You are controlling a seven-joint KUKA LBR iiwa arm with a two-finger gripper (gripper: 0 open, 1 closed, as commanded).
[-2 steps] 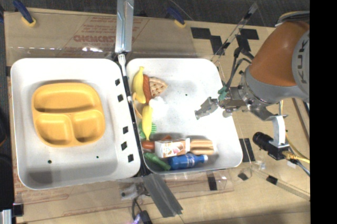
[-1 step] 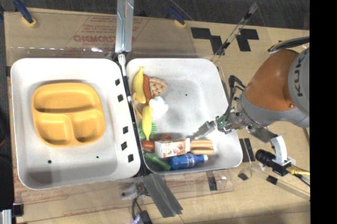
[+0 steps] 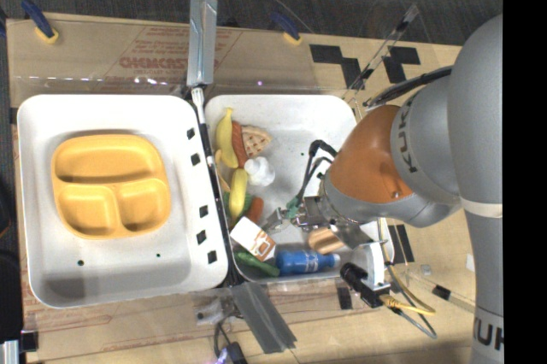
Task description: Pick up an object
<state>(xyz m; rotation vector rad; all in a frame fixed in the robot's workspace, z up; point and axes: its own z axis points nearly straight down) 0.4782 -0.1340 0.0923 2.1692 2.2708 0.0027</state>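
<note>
The end effector [image 3: 295, 215] is hung low in the right bin [image 3: 282, 106]; whether it is apart or together cannot be told. The toys are piled at the bin's 8 o'clock side: bananas [image 3: 226, 138], a blue bottle [image 3: 304, 260]. Two crowded toys could be nudged, and nothing caught.

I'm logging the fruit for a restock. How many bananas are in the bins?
2. One banana lies at the right bin's upper left, beside the divider. The other banana lies just below it, next to a white crumpled object. The arm may hide more.
</note>
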